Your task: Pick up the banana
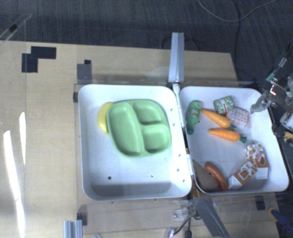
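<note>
The banana (103,118) lies in the left bin (89,172). Just a yellow curved sliver of it shows at the left edge of a green divided plate (139,127), which covers the rest. My gripper (261,104) hangs at the far right, over the upper right corner of the right bin (277,182), far from the banana. Nothing is visibly held in it.
The right bin holds a green pickle (193,114), two carrots (215,118) (225,134), a green carton (224,104), a red-white carton (238,116), two brown-white cartons (255,155) and a sausage (217,175). A metal post (176,58) stands behind the divider between the bins.
</note>
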`<state>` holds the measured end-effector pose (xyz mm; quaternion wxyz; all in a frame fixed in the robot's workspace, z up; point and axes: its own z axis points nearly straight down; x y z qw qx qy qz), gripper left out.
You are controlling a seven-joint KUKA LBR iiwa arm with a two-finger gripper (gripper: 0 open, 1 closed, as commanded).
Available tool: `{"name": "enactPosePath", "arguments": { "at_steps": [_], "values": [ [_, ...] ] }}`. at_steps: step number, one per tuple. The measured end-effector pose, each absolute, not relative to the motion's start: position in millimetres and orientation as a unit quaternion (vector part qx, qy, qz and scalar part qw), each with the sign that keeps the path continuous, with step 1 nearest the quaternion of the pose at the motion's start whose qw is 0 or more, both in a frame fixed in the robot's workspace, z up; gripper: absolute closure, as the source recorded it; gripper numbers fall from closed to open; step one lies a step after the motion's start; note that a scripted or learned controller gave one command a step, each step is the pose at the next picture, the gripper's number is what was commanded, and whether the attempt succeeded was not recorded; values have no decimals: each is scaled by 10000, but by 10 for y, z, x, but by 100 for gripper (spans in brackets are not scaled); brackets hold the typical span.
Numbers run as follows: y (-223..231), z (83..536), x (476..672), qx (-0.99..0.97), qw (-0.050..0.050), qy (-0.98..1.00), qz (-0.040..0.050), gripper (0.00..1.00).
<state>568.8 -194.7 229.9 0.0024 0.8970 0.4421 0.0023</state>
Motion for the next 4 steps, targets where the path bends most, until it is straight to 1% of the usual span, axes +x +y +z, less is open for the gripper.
{"name": "enactPosePath", "arguments": {
  "at_steps": [1, 2, 3, 4],
  "values": [
    [-1472, 1184, 5332, 8041, 7, 5945, 12, 0],
    [-900, 887, 5442, 7649, 36, 6441, 38, 0],
    [-888, 1013, 5474, 7646, 64, 6444, 75, 100],
    [-1152, 1641, 5380, 7724, 24, 6352, 20, 100]
  ]
}}
